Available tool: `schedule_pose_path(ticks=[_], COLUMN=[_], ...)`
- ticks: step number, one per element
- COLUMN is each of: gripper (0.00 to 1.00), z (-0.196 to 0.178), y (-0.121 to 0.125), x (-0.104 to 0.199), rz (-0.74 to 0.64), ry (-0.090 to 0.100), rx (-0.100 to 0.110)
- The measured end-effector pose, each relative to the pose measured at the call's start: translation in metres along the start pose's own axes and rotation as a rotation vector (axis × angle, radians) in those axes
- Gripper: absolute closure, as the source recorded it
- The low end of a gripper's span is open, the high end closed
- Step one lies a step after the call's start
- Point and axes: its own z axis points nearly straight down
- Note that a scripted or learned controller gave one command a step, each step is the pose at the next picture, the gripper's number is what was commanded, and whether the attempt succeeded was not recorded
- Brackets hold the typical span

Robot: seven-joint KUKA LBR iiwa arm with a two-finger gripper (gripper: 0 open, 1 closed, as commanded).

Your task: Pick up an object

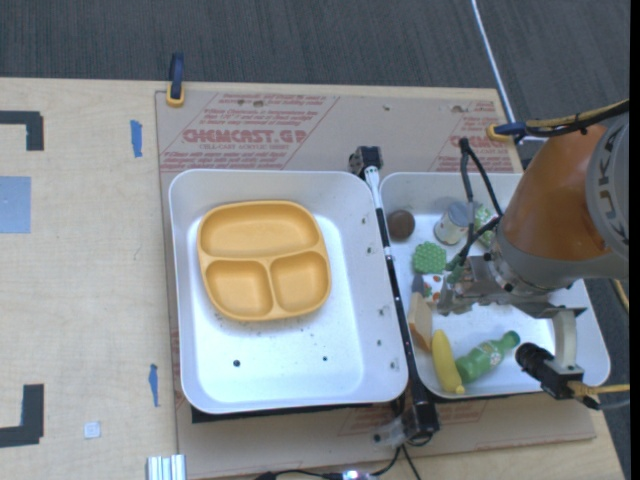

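My gripper [452,290] hangs low over the middle of the right bin [598,353], under the grey and orange arm. Just left of it lies a green bumpy round piece [430,257]. A tan wedge [421,321] lies below it, close to the bin's left wall. In front of the gripper lie a yellow banana-like piece [447,362] and a green bottle [487,357]. A brown ball [401,224] sits at the bin's far left corner, with a small grey cup [452,224] beside it. The arm hides the right part of the bin.
The left bin [285,363] holds a yellow three-section plate [264,259]. A black rail [388,258] runs between the two bins. A printed brown board [250,128] lies under the bins on the wooden bench.
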Motion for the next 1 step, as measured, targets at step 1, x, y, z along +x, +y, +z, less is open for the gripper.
schedule_pose_path(ticks=[1], gripper=[1.00], z=[0.0032], y=[-0.0010], x=[-0.0783], rz=[0.001], ry=[-0.002], rx=[0.000])
